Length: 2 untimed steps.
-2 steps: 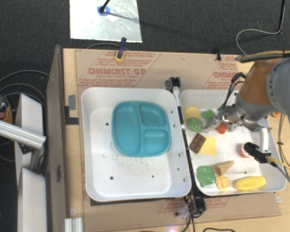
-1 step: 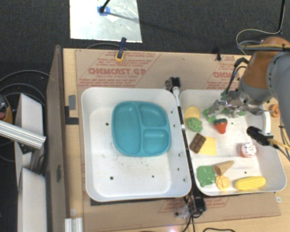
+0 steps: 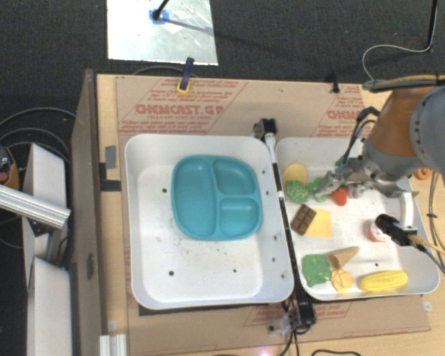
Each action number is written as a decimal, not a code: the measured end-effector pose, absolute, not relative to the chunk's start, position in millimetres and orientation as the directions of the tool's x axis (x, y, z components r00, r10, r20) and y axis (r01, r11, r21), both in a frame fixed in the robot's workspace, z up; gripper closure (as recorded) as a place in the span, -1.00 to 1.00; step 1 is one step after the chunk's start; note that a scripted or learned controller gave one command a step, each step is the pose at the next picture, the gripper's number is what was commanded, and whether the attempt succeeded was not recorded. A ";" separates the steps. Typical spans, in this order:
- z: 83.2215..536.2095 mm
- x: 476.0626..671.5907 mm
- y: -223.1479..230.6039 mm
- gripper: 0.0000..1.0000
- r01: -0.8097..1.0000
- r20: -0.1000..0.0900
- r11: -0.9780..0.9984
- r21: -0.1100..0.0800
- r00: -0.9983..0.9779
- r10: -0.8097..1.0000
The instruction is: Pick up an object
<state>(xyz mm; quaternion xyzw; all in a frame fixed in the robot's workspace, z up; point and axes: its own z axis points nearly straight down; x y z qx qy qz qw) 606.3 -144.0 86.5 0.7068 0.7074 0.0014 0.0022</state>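
My gripper [image 3: 332,185] hangs low over the upper middle of the right bin [image 3: 423,273], and the arm comes in from the right. Just under its tip lies a small red piece [image 3: 340,196], with a green bumpy piece [image 3: 297,192] to its left. A yellow round piece [image 3: 295,173] sits above the green one. Nothing shows as lifted off the bin floor.
The right bin also holds a brown chocolate bar [image 3: 303,218], a yellow cheese wedge [image 3: 320,225], an ice-cream cone [image 3: 343,256], a green leaf piece [image 3: 316,269], a small orange piece [image 3: 342,279], a yellow corn cob [image 3: 383,280] and a red-and-white piece [image 3: 375,232]. A teal divided plate [image 3: 216,197] lies in the left bin [image 3: 156,273].
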 end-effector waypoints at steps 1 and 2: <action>98.4 609.1 -143.9 1.00 1.000 -0.001 0.004 0.011 -0.004 1.000; 191.0 632.4 -34.3 1.00 1.000 0.004 0.016 0.013 -0.016 1.000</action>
